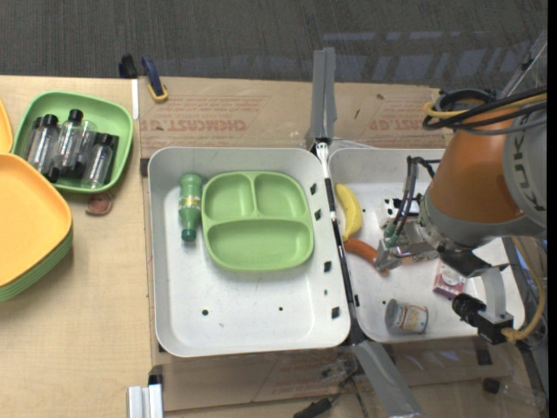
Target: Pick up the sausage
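**Sausage at the right bin's left wall, end effector at its tip**

The orange-red sausage (359,250) lies in the right bin (374,320), close to that bin's left wall. Just behind the sausage, against the same wall, rests a yellow banana (349,209). The end effector (385,259) sits at the sausage's right end, apparently touching it; whether it is spread or closed cannot be told. In front of the sausage a small can (406,317) lies on its side, and a pink packet (450,281) lies farther right. Left of the sausage, in the left bin (252,320), sit a green divided plate (258,220) and a green bottle (190,205).
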### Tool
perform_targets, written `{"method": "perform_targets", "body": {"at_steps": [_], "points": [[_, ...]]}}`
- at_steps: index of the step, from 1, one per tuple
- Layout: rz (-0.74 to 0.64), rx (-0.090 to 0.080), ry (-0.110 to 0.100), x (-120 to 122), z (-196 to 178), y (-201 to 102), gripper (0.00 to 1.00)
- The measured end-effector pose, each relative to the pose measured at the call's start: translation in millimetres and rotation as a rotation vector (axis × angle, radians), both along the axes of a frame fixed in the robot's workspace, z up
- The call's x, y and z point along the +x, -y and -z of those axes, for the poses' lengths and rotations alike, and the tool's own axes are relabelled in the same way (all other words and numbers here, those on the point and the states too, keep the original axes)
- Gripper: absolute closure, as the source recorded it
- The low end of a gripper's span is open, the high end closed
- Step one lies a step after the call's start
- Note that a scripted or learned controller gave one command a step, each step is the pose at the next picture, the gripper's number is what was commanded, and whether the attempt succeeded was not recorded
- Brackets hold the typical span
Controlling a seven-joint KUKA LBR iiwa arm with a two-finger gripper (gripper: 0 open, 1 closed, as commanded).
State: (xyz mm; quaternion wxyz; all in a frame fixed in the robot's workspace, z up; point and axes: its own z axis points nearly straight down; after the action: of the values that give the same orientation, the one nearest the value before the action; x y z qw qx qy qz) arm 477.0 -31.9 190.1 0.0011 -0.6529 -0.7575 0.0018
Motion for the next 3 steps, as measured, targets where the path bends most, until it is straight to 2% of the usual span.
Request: {"method": "perform_targets", "body": {"at_steps": [1,2,3], "points": [[-0.036,0.002,0.001,3,99,67,1.00],[0.001,-0.001,0.002,67,-1,36,1.00],[-0.087,0.001,0.001,42,82,68,1.00]]}}
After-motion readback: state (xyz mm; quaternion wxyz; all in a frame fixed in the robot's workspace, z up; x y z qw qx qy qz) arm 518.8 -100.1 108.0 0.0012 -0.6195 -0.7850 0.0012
